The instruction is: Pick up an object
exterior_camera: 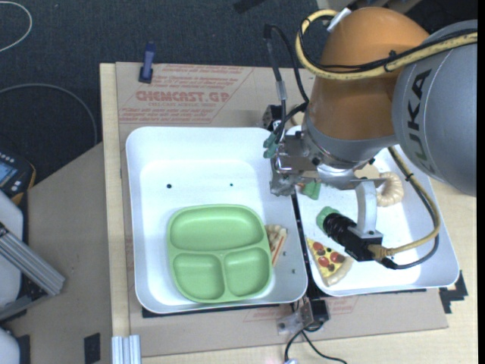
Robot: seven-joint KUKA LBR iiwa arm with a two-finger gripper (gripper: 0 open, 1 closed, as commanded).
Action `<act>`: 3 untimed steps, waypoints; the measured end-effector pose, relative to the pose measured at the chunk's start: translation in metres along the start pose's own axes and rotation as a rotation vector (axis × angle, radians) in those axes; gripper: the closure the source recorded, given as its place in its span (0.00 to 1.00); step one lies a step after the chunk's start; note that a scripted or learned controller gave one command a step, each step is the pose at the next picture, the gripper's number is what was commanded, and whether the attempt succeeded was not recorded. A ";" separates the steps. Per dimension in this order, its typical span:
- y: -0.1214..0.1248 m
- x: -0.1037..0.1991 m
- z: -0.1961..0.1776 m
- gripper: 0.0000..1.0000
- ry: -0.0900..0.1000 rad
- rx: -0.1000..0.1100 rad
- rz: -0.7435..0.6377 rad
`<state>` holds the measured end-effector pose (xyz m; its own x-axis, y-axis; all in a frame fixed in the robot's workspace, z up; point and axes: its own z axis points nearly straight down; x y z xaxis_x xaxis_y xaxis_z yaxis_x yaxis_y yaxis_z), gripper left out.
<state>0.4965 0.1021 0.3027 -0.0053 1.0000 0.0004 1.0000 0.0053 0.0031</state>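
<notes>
My arm [364,89] hides my gripper [297,174], so I cannot tell whether it is open or closed. It hangs over the wall between the bins and may strike it. In the right-hand bin [424,256], the pale pastry toy [392,189] lies beside the gripper, and the pizza slice [331,261] nearer the camera.

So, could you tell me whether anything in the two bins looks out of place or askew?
Nothing looks spilled or broken. One oddity: a small tan toy piece lies tilted in the left bin, squeezed between the green divided plate and the bin's right wall.
</notes>
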 end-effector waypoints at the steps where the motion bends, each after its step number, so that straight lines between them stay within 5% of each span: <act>1: -0.016 -0.055 -0.127 1.00 0.001 -0.014 0.010; 2: 0.012 -0.111 -0.118 1.00 -0.003 -0.002 0.012; 3: -0.019 -0.049 -0.068 1.00 0.001 0.011 -0.001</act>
<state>0.4775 0.0524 0.3703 -0.0064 1.0000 0.0015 0.9999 0.0065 -0.0081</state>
